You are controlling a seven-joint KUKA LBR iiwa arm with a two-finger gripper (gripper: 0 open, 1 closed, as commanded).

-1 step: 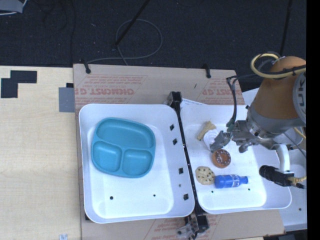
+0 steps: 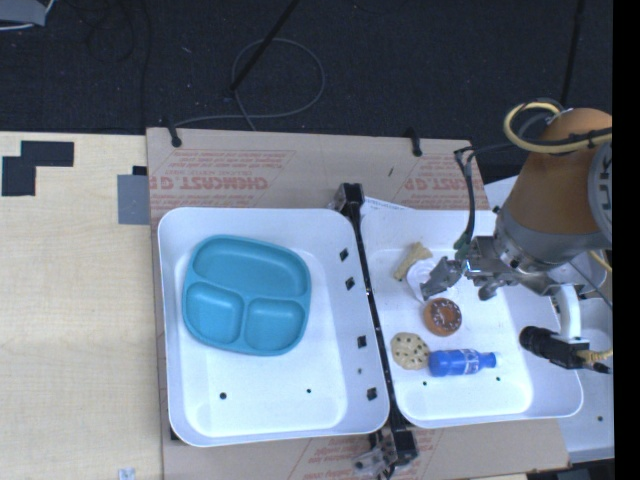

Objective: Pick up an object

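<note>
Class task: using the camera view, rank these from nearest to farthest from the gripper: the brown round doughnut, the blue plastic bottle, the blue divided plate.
From the gripper:
1. Brown round doughnut, just below it in the right bin.
2. Blue plastic bottle, lying near that bin's front edge.
3. Blue divided plate, in the left bin.

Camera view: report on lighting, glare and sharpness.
Camera view: even, soft light; the white bins look bright but keep detail, with no hard glare. The blue tray and blue bottle are fairly sharp. The gripper is soft and hard to make out. The floor above the bench is dark.
</note>
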